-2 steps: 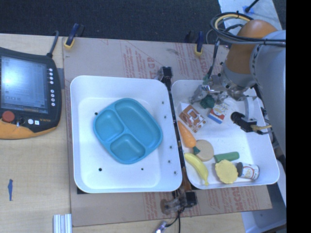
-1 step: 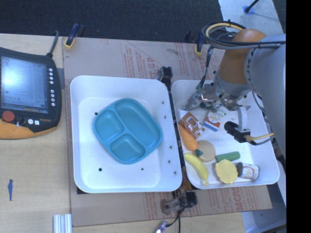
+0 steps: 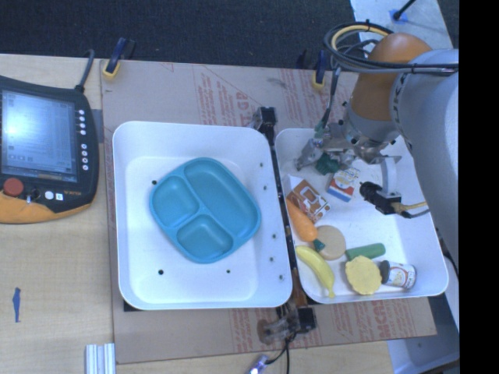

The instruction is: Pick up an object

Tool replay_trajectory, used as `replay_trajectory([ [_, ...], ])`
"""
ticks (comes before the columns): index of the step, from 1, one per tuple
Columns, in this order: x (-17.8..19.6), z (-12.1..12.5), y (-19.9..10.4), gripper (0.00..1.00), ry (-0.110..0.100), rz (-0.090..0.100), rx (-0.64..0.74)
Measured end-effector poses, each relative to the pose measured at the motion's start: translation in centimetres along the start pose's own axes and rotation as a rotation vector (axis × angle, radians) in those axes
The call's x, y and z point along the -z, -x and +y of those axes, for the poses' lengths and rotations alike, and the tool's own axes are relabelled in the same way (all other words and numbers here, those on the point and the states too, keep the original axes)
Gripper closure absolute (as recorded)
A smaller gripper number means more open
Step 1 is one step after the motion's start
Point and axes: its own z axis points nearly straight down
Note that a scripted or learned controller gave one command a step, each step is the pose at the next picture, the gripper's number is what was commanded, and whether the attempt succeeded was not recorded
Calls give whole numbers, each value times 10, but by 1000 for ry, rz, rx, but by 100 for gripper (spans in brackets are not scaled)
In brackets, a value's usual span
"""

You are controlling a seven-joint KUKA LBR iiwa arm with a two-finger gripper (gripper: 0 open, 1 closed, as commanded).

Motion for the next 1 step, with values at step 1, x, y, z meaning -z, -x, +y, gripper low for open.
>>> replay_trajectory([
  [1,0,0,37,0,2,0,-2],
])
